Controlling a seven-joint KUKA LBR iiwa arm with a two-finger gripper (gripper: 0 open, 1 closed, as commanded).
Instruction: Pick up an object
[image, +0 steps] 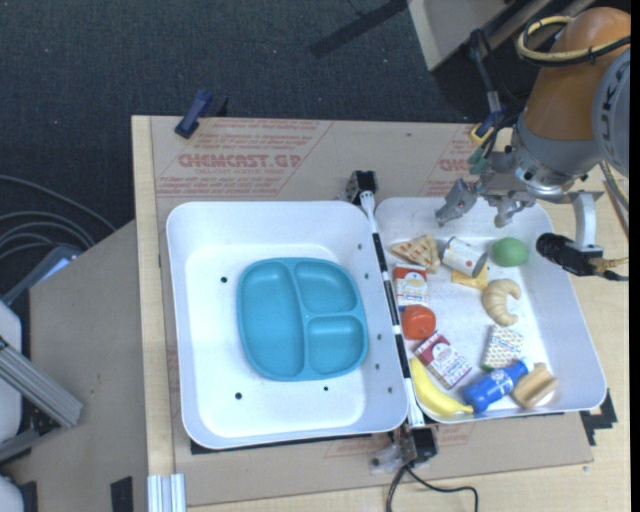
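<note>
Left shallow white bin (190, 300): one blue plastic divided plate with three compartments (301, 318), lying flat near the bin's middle.

Right shallow white bin (575, 340): a crowd of small toy foods.
- Tan triangular sandwich wedge (417, 250), toward the far left corner.
- White cylindrical can with a red end (463, 256), on its side just beside the wedge.
- Green round ball-like fruit (510, 251), to the right of the can.
- Beige croissant (501, 299), about mid-bin.
- Small red-and-white carton (410, 286), along the left wall, with a red tomato (418, 321) just nearer.
- Red-and-white snack packet (442, 359), then a yellow banana (436, 394) at the near left corner.
- Blue bottle lying on its side (493, 385), touching the banana's end.
- Pale checked cracker (503, 347) and a tan bread roll (535, 385), near the near right corner.

Both bins sit side by side on a brown cardboard-covered worktop (260, 160).

Jaws (482, 203): spread wide, nothing between them, hanging over the far edge of the right bin. The white can and green fruit lie just nearer than the fingertips, apart from them; the can is closest.

Arm (565, 100): grey with an orange band, reaching in over the worktop's far right corner, wrist pointed downward toward the bin.
</note>
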